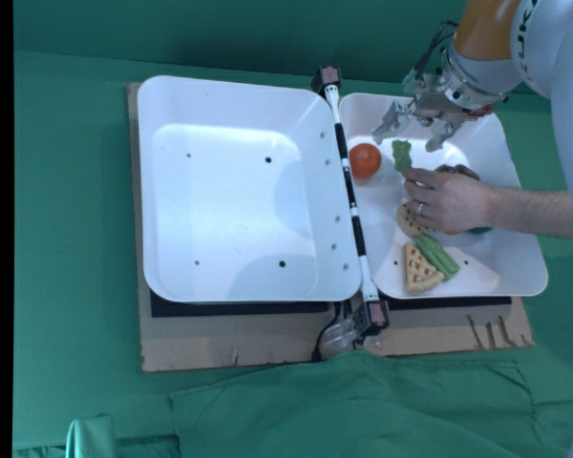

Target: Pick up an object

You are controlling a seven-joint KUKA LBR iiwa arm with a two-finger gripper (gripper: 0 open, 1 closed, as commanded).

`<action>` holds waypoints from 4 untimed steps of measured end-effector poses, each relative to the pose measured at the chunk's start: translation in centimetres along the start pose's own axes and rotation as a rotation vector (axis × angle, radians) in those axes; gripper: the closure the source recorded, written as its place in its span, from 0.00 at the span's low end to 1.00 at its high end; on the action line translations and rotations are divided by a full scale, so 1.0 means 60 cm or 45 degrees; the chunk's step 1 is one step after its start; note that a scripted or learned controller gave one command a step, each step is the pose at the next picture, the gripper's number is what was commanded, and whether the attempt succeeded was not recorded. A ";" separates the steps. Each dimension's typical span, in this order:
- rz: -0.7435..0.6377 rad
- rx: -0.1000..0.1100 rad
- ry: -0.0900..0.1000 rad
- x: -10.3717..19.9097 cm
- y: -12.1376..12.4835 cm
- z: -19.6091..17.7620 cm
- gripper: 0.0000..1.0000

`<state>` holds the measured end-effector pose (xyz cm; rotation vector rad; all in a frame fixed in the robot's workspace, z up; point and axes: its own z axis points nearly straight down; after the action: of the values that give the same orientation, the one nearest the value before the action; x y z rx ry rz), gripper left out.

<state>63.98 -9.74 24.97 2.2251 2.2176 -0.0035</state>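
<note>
My gripper point(413, 130) hangs over the back of the right bin point(516, 265), its fingers spread open with nothing between them. Just below it lies a small green leafy piece point(402, 155). A red tomato point(365, 160) sits to the left, near the divider. Toward the bin's front lie a waffle-patterned wedge point(420, 271) and a green pod point(438, 255). A round tan biscuit point(408, 220) and a brown item point(457, 170) are partly covered by a person's hand.
A person's hand point(449, 201) and forearm reach into the right bin from the right, resting on the objects just in front of the gripper. The left bin point(229, 189) lies beside it, across a black-and-white divider point(351, 203).
</note>
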 end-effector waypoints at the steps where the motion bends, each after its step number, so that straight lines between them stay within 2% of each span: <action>1: 0.001 0.001 -0.001 -0.012 0.013 0.081 0.00; 2: -0.001 -0.011 -0.002 -0.015 0.017 0.111 0.00; 3: 0.003 -0.026 -0.008 -0.018 0.021 0.085 1.00; 4: -0.002 -0.015 0.000 -0.007 0.030 -0.020 1.00</action>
<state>65.75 -10.15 26.15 2.2167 2.2135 0.0096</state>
